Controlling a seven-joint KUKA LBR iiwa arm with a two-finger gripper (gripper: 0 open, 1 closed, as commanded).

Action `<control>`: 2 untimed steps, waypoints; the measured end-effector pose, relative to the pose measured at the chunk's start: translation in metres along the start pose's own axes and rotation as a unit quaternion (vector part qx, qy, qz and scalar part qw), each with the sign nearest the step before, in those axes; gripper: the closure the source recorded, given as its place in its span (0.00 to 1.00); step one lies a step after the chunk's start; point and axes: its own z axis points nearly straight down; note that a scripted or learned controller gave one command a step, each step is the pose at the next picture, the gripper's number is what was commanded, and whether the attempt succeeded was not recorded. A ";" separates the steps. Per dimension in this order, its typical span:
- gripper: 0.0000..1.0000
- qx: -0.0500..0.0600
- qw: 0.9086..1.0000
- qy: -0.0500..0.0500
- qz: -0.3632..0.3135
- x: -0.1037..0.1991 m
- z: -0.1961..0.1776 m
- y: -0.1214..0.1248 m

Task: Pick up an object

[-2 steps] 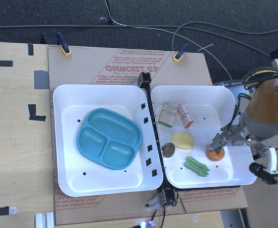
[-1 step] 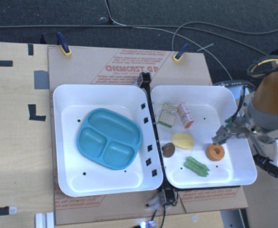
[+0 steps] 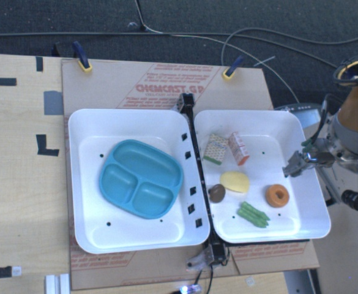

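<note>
An orange ring-shaped toy (image 3: 278,195) lies flat in the right bin (image 3: 313,225), near its right wall. It is the object nearest my gripper (image 3: 294,166), which hovers just up and right of the ring, over that wall. I cannot tell how the gripper is set. Left of the ring lie a yellow lump (image 3: 235,182) and a green pod (image 3: 253,215).
</note>
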 end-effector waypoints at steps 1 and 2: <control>1.00 0.002 1.000 0.002 -0.002 0.050 -0.007 -0.001; 1.00 0.002 1.000 0.002 -0.003 0.108 -0.011 0.009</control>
